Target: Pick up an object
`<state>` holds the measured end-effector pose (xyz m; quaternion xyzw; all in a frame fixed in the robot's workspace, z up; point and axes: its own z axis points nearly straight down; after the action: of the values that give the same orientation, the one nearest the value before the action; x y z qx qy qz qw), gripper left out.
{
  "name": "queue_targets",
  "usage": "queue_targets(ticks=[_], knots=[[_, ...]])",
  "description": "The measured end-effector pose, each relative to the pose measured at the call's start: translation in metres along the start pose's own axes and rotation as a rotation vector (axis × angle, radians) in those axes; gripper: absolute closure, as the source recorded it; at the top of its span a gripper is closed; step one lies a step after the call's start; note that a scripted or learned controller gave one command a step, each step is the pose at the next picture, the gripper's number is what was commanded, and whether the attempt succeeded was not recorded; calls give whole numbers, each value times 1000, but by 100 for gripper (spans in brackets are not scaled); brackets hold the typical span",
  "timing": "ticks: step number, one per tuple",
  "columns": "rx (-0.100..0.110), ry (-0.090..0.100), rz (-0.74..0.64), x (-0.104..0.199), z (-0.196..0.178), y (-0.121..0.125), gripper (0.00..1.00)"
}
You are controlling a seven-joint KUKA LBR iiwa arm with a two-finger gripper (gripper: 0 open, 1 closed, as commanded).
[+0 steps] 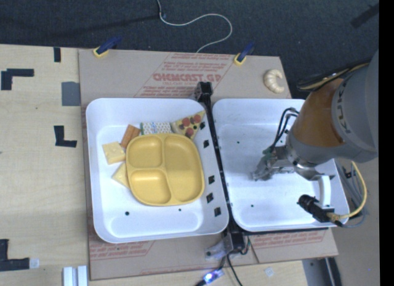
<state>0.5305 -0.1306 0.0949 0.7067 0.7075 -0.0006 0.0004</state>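
Light wooden tabletop [37, 174] carries a brown cardboard sheet [184, 75] with red print. On the sheet: two shallow white plastic bins, left [98, 174] and right [246, 118], touching side by side.

red printing runs across the brown cardboard sheet [184, 75] under the bins, its large line reading roughly "chemcast gp". the smaller red lines above and below it are too blurred to read.

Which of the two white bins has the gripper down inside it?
The right bin: the gripper is over its floor. The left bin holds a yellow divided plate and small food pieces.
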Motion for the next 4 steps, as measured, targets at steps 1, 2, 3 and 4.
queue_targets(ticks=[1, 2, 3, 4], knots=[[-1, 2, 0, 6, -59, -5, 100], [-3, 1, 0, 2, -105, 2, 100], [-1, 1, -1, 2, -130, 3, 100], [1, 2, -4, 52, -130, 20, 100]])
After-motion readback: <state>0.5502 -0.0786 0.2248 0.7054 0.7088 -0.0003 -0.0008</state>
